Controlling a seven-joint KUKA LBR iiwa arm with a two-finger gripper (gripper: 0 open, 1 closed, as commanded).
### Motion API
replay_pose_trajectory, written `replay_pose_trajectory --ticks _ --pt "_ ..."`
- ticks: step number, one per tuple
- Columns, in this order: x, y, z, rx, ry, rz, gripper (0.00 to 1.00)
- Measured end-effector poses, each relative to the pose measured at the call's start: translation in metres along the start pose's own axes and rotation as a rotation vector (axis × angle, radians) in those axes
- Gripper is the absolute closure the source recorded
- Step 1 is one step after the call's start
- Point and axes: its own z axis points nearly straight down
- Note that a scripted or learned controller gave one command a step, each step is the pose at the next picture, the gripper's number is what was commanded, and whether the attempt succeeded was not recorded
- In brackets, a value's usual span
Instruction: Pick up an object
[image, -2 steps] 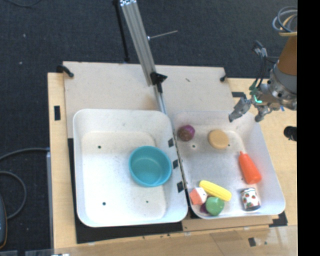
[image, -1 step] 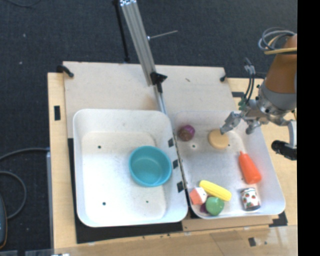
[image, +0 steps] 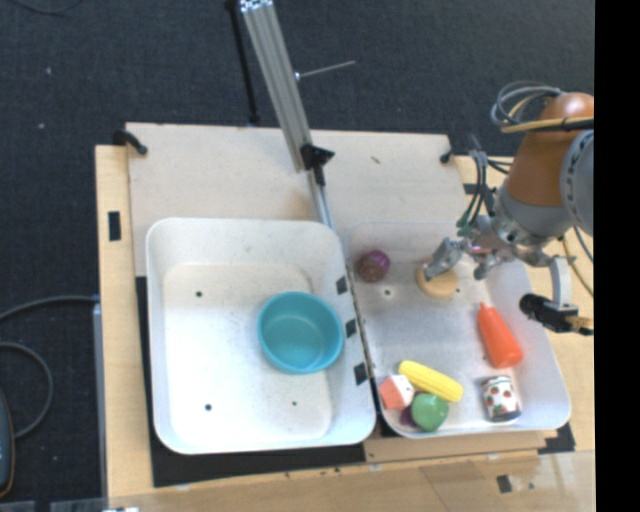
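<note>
Two shallow white bins sit side by side on the bench. The left bin (image: 200, 300) carries a teal bowl (image: 300, 332) set mouth-up near its right wall, well apart from the arm's reach, so it looks like no part of this attempt. The right bin (image: 540, 400) holds the loose pieces: a dark purple ball (image: 374, 265) near the dividing wall, a tan disc (image: 440, 286) toward the back, an orange carrot-like piece (image: 498, 336) lying lengthwise on the right, and a cluster at the front edge, namely a yellow corn cob (image: 431, 381), a red-and-white block (image: 396, 392), a green round piece (image: 429, 412) and a small printed can (image: 501, 397). The gripper (image: 441, 262) hangs low over the back of the right bin, directly above or against the tan disc, which reads as the chosen target; the disc lies alone, with free space around it. How far the gripper is spread, and whether it has any hold on the disc, cannot be told from this slanted view. The front cluster sits crowded together, likely harder to pick from.
</note>
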Motion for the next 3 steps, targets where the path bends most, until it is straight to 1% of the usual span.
replay_pose_trajectory --ticks 1,2,3 --pt "-0.001 -0.001 0.053 -0.001 0.0 0.002 0.0" --pt "-0.002 0.001 0.038 -0.009 -0.001 0.003 1.0" --pt "-0.011 0.01 -0.018 -0.012 0.0 0.002 1.0"
